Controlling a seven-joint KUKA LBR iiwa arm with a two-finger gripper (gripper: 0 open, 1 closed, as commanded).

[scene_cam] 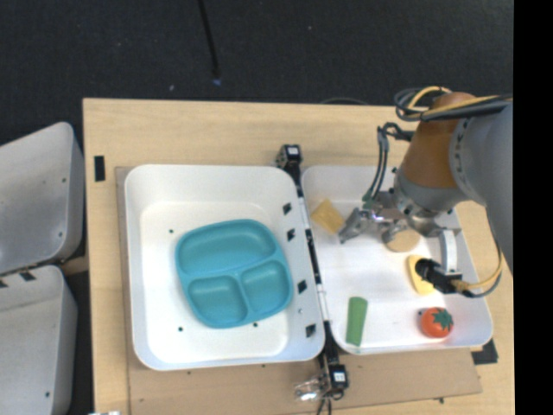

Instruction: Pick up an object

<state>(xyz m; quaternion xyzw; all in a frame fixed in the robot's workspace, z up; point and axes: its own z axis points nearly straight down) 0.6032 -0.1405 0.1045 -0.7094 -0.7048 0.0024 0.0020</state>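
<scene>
1. Camera view, setting: I look down on a pale wooden bench (104,318) against a dark floor, with two shallow white bins side by side. The left bin (147,335) carries a teal divided tray (233,271); the right bin (380,346) carries the loose objects and the arm.

2. Camera view, arm: The arm enters from three o'clock, its orange band (428,150) above the wrist. The gripper (367,223) sits low over the upper middle of the right bin, pointing toward nine o'clock.

3. Camera view, pincer state: I cannot tell whether the pincer is spread or pressed together; the metal parts blur together. I see nothing held in it.

4. Camera view, objects: A tan block (326,216) lies just beside the gripper at its nine o'clock. A tan round piece (402,240) lies at its four o'clock, close under the wrist. A yellow object (421,275), a green cylinder (356,320) and a red tomato-like toy (436,322) lie further toward five and six o'clock.

5. Judgement: The tan block is the nearest candidate. Its long axis runs roughly from ten to four o'clock, so I judge a short shift toward nine o'clock would put the gripper over it.
</scene>
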